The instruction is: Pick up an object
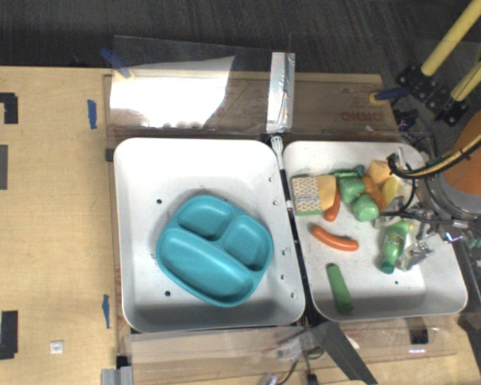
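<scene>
The grey arm with its orange band reaches in over the right edge of the right shallow white bin [361,307], and its two-finger gripper [413,243] hangs low near that edge, among cables and metal parts. Whether its jaws are apart or together I cannot tell, the view there being too cluttered. Directly at the gripper lies a translucent green plastic bottle-like piece [391,247], seemingly touching it, though no grasp can be made out.

Toward the bin's far edge sits a cluster of toy food: a beige waffle-patterned block [305,195] near the left wall, a yellow-orange wedge [327,188] beside it, two green rounded pieces [357,199], and yellow and orange lumps [381,180] next to the far right corner. An orange-red toy sausage [334,239] lies near the bin's middle, and a dark green toy cucumber [339,287] lies near the near edge.

The left shallow white bin [136,215] holds a teal plastic three-compartment plate [215,249], at its centre.
</scene>
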